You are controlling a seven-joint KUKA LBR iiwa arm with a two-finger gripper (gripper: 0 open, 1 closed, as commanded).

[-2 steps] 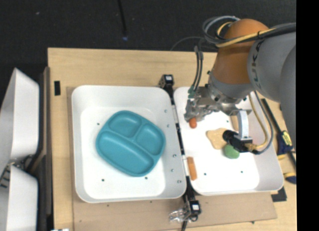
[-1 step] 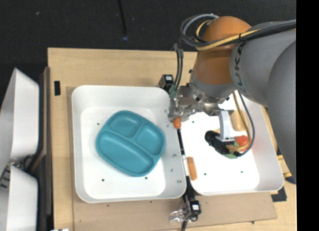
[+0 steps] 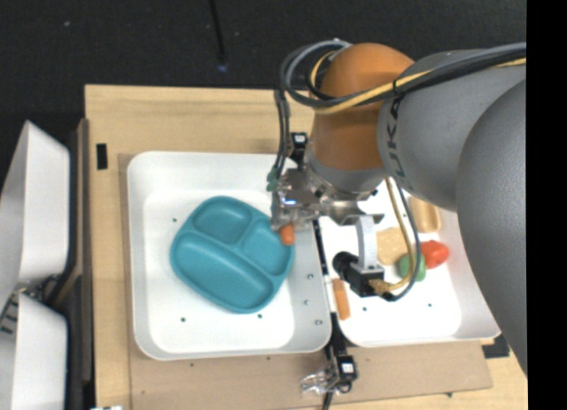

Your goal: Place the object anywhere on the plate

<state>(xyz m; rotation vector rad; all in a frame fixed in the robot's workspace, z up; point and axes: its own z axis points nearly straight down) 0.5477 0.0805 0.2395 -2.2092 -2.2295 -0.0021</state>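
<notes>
**Gripper over the plate's right edge**

Camera view: the gripper point(image 3: 285, 222) hangs above the right rim of the teal plate point(image 3: 232, 254) in the left bin point(image 3: 151, 222). A small orange object point(image 3: 286, 235) sits at its tips, seemingly pinched between the fingers. Other items lie in the right bin point(image 3: 434, 315).

Hand point(image 3: 285, 222) and orange object point(image 3: 286, 235) over teal plate point(image 3: 232, 254)

Bright even overhead light, soft shadows, slight blur, dark surroundings.
</notes>
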